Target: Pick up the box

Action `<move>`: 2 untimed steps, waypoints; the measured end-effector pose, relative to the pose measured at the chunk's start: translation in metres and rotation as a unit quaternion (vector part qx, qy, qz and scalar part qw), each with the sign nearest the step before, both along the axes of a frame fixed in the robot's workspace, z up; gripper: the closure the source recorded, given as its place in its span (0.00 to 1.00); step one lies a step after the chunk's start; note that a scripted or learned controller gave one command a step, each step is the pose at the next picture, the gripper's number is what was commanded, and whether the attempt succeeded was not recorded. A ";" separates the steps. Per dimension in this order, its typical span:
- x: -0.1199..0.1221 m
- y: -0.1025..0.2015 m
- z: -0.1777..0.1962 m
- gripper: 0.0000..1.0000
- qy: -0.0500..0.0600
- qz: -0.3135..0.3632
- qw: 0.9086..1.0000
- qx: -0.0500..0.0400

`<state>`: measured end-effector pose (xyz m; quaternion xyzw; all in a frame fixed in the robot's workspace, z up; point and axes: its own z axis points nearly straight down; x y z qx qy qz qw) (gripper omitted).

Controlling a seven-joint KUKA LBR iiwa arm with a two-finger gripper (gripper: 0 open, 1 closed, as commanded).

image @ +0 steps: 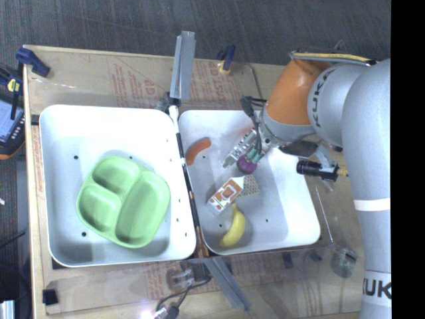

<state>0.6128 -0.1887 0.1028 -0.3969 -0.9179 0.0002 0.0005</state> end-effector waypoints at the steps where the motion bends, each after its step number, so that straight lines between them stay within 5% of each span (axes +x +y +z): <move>1: 0.005 -0.013 0.005 1.00 -0.002 0.212 0.977 -0.001; 2: -0.012 -0.021 0.126 1.00 -0.002 0.429 0.903 -0.001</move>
